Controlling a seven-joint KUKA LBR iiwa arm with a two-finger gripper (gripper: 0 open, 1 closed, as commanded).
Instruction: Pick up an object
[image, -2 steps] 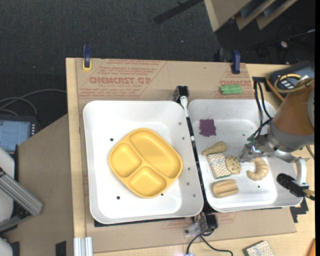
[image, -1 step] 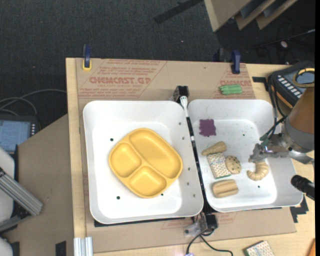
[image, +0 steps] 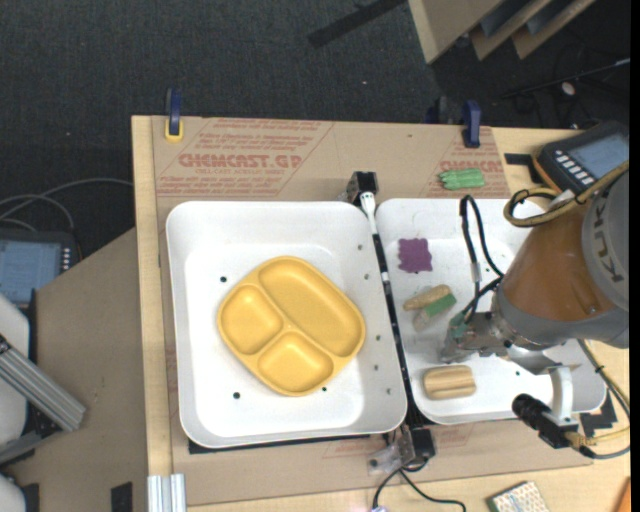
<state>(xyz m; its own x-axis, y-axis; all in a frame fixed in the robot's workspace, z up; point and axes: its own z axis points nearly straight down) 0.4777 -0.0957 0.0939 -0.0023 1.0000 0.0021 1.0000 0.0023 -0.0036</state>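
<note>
Camera view: bench (image: 240, 160) reads "CHEMCAST GP".

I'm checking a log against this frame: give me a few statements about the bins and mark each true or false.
1. The yellow tray lies in the left bin. True.
2. The purple piece lies in the left bin. False: it lies in the right bin.
3. The tan roll sits near the right bin's front edge. True.
4. The green piece lies inside the right bin. False: it lies on the bench behind it.
</note>
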